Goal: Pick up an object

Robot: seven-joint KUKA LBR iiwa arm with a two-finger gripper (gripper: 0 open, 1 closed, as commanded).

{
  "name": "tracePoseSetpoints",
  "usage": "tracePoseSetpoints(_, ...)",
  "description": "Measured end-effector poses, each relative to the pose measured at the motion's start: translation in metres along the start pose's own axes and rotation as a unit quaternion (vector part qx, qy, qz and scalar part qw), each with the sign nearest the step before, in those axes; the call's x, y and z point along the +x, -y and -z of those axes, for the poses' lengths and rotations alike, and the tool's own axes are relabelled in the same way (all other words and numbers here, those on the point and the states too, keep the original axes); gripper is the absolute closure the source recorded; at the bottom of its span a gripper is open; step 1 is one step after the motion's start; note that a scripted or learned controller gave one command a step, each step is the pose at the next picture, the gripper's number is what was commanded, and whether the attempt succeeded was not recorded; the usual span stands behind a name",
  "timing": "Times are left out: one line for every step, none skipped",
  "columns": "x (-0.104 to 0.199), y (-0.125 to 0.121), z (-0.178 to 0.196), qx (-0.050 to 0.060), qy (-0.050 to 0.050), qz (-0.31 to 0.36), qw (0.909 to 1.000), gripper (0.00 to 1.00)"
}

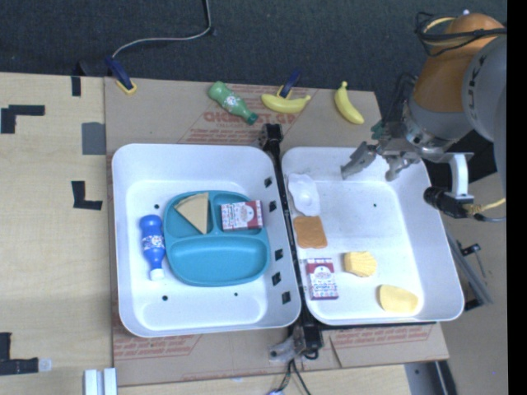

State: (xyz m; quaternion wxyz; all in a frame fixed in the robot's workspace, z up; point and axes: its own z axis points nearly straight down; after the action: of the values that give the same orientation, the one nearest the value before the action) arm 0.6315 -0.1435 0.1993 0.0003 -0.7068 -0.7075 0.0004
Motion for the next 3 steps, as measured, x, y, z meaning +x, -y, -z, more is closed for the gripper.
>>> tracePoseSetpoints(-0.013,0.069,-0.050,0.001,0.000,-0.001,1.0000,0.00)
tracePoseSetpoints(0.023,0.130,-0.111,-0.005,0.000,-0.001,1.0000,0.00)
tracePoseSetpoints(0.038,0.064,-0.113,-0.003,0.001,0.000,1.0000,0.00)
